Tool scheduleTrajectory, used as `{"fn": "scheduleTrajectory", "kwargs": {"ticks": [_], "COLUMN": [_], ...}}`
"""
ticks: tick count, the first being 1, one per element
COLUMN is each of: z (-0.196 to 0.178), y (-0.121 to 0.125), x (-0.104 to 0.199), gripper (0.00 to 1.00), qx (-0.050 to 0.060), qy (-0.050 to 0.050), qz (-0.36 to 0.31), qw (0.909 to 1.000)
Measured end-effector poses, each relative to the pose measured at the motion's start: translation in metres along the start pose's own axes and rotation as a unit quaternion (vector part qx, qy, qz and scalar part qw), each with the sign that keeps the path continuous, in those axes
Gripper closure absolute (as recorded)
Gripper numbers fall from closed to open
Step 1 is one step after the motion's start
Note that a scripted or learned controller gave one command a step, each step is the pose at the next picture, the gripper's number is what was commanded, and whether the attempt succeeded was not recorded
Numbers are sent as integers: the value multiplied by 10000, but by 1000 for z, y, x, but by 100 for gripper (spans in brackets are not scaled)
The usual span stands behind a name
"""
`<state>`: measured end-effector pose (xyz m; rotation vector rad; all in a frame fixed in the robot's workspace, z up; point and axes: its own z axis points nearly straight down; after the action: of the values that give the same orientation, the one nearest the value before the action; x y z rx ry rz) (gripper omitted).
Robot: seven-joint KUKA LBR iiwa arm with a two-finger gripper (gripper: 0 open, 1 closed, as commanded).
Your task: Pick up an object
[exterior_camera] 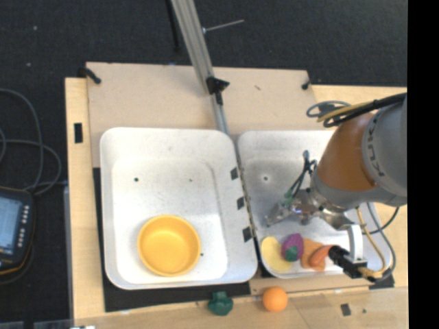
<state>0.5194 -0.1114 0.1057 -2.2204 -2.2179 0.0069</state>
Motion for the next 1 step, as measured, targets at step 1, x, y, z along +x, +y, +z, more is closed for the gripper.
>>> {"fn": "scheduleTrajectory", "kwargs": {"ticks": [1], "z": [5], "y": [0], "x": [-1], "gripper": [0], "qx": [-24], "qy": [0], "qz": [3], "qw": [10000]}}
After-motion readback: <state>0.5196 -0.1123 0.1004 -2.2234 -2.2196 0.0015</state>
